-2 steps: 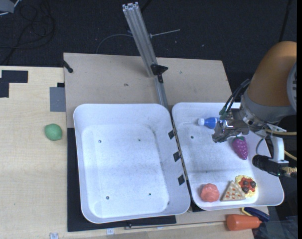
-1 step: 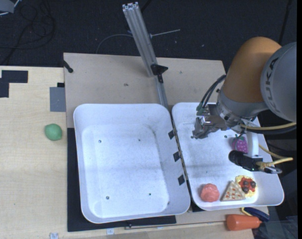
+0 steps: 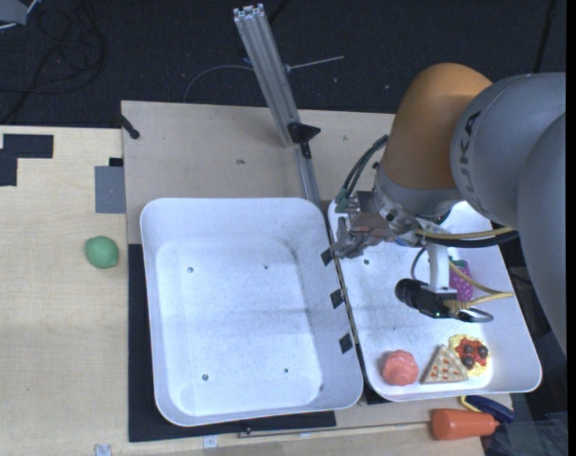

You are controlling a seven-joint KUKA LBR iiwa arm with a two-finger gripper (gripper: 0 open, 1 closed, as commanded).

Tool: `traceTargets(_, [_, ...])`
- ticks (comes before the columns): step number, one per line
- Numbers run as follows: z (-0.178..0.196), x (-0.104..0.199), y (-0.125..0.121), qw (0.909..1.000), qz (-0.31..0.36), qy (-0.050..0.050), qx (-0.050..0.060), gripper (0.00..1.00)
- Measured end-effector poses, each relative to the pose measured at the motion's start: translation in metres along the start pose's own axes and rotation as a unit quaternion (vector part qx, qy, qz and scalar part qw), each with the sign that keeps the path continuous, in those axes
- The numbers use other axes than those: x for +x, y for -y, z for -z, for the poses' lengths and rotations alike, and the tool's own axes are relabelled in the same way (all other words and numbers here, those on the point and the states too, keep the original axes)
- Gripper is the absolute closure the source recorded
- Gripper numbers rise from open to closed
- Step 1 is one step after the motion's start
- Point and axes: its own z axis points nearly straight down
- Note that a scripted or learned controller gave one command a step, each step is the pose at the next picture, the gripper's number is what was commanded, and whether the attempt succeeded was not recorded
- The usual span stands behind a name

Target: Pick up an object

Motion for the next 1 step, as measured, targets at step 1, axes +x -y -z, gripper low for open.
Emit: traceTargets(1, [-0.0070,0.0493,-0.0172,1.0000,0.000,0.000,0.000,1.00])
